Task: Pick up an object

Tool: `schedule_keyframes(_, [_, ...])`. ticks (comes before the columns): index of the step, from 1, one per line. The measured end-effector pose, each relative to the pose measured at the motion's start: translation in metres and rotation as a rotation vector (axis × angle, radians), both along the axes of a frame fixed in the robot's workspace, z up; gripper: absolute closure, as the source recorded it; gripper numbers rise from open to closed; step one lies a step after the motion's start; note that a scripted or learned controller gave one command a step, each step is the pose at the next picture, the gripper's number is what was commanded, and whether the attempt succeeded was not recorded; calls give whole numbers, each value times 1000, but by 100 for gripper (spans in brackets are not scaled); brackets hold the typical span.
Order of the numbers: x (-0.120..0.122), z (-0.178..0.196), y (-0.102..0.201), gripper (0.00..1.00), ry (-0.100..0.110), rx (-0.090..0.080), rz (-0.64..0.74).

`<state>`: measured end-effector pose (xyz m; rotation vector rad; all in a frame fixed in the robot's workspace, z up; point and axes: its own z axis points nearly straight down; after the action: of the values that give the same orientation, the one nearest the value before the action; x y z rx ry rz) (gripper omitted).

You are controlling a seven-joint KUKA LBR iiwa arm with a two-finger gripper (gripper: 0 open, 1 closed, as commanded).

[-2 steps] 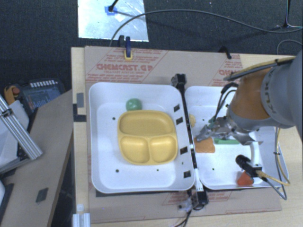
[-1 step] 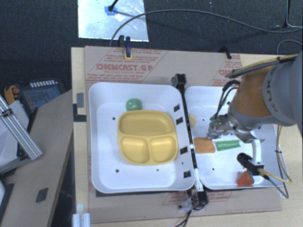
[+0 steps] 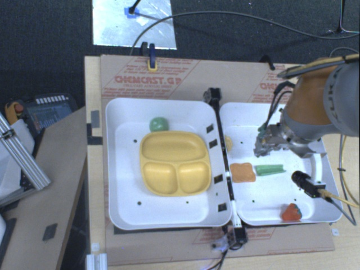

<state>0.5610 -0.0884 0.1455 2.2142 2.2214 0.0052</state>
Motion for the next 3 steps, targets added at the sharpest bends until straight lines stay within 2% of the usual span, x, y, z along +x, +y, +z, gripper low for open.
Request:
schedule_keyframes(2, [-5, 98, 1, 100, -1, 0, 1])
schedule_keyframes(3, [1, 96, 60, 100, 3, 3, 7])
